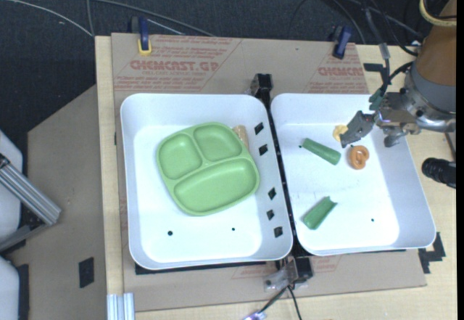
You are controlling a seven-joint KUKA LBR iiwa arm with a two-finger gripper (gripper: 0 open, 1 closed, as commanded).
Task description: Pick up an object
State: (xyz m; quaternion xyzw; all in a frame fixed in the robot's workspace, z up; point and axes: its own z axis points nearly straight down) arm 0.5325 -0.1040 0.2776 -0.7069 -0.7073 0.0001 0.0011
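My gripper hangs over the far right part of the right bin, reaching in from the right. Its two dark fingers stand apart, open, with nothing between them. An orange ring-like object lies just below and in front of the fingers, apart from them. A small yellow piece sits right beside the left finger. Further left lies a green cylinder at a slant. A second green piece rests nearer the front of that bin.
The left bin holds a green divided plate with a small tan object at its far right edge. A black divider with clips runs between the bins. Cables cross the dark floor behind the bench.
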